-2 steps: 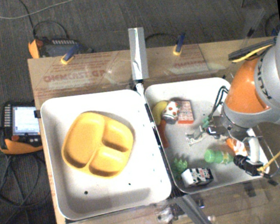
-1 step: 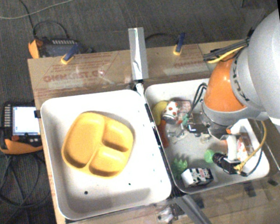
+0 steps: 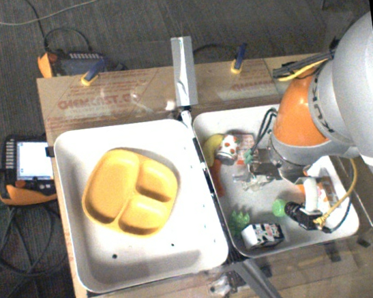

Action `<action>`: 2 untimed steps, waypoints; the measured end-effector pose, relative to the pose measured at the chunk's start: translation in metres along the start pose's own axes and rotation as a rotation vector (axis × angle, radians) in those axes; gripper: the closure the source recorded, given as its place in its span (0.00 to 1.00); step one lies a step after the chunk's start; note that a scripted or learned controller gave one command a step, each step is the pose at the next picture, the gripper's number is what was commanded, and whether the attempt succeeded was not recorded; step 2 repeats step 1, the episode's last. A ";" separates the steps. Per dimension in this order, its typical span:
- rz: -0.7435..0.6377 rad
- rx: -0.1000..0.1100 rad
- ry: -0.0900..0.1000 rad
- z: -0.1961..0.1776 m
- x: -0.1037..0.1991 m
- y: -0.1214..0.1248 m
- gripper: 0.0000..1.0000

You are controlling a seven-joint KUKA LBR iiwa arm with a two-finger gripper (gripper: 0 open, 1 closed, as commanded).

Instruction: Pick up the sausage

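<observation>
The sausage, a small reddish-orange elongated piece, lies against the left wall of the right bin, partly hidden by the bin's rim. My gripper hangs low over the middle of the right bin, a short way to the sausage's right and apart from it. The grey arm with its orange band reaches in from the right and hides the bin's far right part. Nothing shows plainly in the gripper's hold.
A yellow divided plate fills the left bin. The right bin also holds a yellow piece, a red-and-white item, green toys, a black-and-white box and an orange-and-white item.
</observation>
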State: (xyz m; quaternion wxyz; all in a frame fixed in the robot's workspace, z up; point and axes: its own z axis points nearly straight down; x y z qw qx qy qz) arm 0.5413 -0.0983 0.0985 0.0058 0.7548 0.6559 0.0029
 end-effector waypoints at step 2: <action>-0.236 0.015 0.007 -0.085 0.068 -0.020 1.00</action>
